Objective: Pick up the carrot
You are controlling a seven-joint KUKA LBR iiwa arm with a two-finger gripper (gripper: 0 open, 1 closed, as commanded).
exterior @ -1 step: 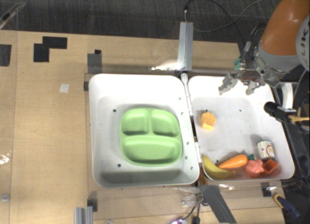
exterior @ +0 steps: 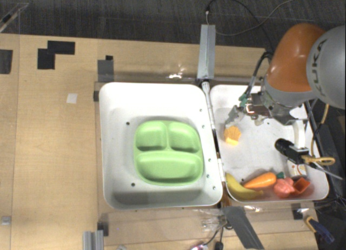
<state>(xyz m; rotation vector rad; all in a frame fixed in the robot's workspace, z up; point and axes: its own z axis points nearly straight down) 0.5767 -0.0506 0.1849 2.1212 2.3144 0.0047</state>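
- Near the front edge of the right bin: carrot lies on its side, long axis roughly left-right, leafy end toward a pink toy.
- It leans on a banana along its lower-left side, so the neighbours sit tight against it.
- Claw hangs over the back of the same bin, near a yellow cheese wedge, well apart from the carrot.
- Claw state: can't tell how far open from this angle; nothing seen in it.
- Handling guess: light, rigid plastic toy, smooth and tapered, so it's likely to squirt out if pinched near the tip.
- Best hold: across the thick middle, jaws square to the long axis, clear of the banana.
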